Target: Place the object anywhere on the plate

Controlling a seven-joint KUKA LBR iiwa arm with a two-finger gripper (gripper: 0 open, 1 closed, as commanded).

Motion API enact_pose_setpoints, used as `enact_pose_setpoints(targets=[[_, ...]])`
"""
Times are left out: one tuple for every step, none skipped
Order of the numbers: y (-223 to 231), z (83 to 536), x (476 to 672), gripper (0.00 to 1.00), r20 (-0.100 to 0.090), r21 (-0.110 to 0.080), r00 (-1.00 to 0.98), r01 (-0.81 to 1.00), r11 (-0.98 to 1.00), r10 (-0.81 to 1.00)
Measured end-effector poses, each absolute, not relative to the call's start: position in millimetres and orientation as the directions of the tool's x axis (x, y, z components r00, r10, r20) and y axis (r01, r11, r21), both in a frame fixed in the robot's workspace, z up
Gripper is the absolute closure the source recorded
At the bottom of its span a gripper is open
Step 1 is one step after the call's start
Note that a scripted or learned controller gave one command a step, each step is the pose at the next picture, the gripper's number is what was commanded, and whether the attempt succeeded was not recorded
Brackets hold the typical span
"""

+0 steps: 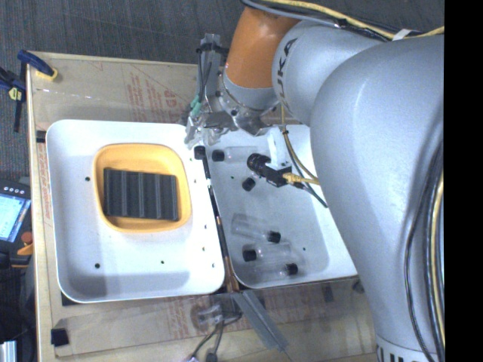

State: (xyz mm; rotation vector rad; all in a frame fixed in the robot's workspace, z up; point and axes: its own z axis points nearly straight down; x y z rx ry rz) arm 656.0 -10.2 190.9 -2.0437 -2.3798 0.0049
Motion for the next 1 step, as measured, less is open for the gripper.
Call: enact_pose_setpoints(targets=[[-10.4,191.2,656.1,0.00,0.001,-0.005,-0.151,0.989,0.151,0.989]])
